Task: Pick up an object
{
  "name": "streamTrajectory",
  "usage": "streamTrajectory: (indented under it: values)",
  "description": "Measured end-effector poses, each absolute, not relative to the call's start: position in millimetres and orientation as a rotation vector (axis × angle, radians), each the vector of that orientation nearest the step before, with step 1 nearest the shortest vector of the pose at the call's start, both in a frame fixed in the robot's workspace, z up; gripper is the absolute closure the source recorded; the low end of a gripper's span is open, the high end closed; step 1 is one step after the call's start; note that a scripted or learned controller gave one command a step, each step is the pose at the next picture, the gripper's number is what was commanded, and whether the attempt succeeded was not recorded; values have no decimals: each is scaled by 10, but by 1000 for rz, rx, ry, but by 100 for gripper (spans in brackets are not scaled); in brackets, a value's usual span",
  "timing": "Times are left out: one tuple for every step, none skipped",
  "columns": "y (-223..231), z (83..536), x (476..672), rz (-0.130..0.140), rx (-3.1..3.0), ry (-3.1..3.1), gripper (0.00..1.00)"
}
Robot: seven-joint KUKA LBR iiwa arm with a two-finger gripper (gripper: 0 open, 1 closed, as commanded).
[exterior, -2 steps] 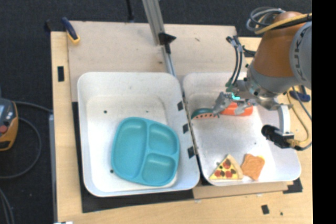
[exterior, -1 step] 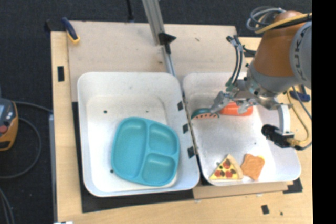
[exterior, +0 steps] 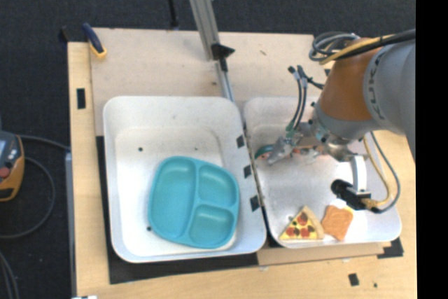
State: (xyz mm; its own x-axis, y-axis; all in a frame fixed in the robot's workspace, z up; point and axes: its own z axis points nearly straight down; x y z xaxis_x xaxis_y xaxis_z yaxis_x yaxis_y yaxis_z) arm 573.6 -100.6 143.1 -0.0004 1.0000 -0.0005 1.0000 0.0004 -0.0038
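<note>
In the right bin (exterior: 381, 231), a pizza-slice toy (exterior: 302, 225) lies at the front wall. An orange toast-like piece (exterior: 338, 221) rests just to its right. My gripper (exterior: 271, 152) is low in the same bin, close to its left wall, well behind and left of both toys. The arm's orange band (exterior: 346, 84) and grey wrist hang over the bin's back right part and hide some of its floor. Nothing can be made out in the gripper.
The left bin (exterior: 126, 129) holds a teal divided plate (exterior: 194, 201) in its front half. A metal post (exterior: 199, 0) rises behind the bins, and a blue-and-yellow tool (exterior: 94, 40) lies at the bench's back left corner.
</note>
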Motion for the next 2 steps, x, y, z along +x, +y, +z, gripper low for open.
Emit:
streamTrajectory:
  values:
    - [-1016,994,5741,1,-2224,-2220,0]
    - [-1026,1126,5754,-4,-2230,-2218,100]
